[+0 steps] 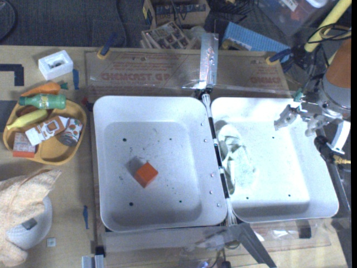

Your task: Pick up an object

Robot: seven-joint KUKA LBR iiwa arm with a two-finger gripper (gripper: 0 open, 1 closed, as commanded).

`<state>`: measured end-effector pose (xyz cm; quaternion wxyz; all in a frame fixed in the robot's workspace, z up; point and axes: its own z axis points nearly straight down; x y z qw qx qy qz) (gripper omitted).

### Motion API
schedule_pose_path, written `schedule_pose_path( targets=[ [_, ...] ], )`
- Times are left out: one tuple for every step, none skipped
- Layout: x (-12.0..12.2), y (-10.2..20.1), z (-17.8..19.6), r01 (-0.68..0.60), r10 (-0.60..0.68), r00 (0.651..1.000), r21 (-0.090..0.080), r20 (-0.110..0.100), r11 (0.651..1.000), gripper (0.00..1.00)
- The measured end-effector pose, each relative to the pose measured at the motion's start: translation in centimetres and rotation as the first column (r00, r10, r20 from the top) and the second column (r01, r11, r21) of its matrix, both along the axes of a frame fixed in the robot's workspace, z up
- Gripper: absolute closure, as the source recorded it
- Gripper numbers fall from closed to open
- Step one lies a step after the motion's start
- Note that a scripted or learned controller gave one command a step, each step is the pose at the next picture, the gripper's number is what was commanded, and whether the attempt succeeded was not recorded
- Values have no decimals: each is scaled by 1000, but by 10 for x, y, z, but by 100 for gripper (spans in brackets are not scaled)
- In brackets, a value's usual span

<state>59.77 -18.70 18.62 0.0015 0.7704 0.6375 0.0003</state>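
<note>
The gripper (297, 119) hangs over the right edge of the right bin (290, 205), and its jaws stand wide apart with nothing between them. The nearest thing to pick is a pale, crumpled object (234, 158) that lies in the right bin, close against its left wall. The other candidate is the orange block (146, 173), which sits in the middle of the left bin (111, 116), well apart from the gripper.

In my judgement the pale object is the risky choice. It looks soft and partly see-through, like thin plastic or film, and it has no clear edge. The jaws may close on a loose fold only and it slips out. It also lies so near to the wall between the bins that one finger may strike the rim.

The orange block looks hard and matte, with flat faces and sharp corners, so it should give a firm hold. But it is turned at an angle, and jaws that meet it on the corners could push it aside across the smooth white floor. Both bins are shallow, glossy, with rounded corners.
</note>
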Motion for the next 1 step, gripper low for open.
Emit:
schedule_pose_path(
  targets=[
    [56,67,-78,27,-27,1000,1,-1,1000,0]
  ],
)
